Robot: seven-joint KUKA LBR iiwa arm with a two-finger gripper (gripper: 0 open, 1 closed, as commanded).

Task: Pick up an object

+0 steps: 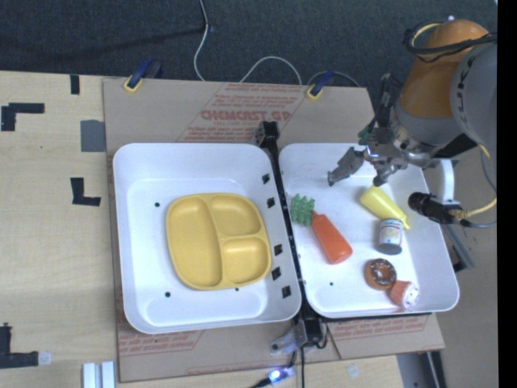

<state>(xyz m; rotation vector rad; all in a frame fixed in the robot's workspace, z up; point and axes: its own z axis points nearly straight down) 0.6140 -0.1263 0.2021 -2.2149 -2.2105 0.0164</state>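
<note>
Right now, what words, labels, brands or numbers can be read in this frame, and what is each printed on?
"CHEMCAST GP", roughly: red print on the brown board under the bins, partly blurred, so the last letters are uncertain.
More red print along the board's near edge: too small and blurred to read.
Label on the small jar in the right bin: too small to read.
Yellow bottle, toy carrot, yellow tray: no legible text.

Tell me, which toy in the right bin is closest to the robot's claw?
The yellow banana. It lies just below the gripper, while the carrot, little jar and donut sit farther down.
</note>
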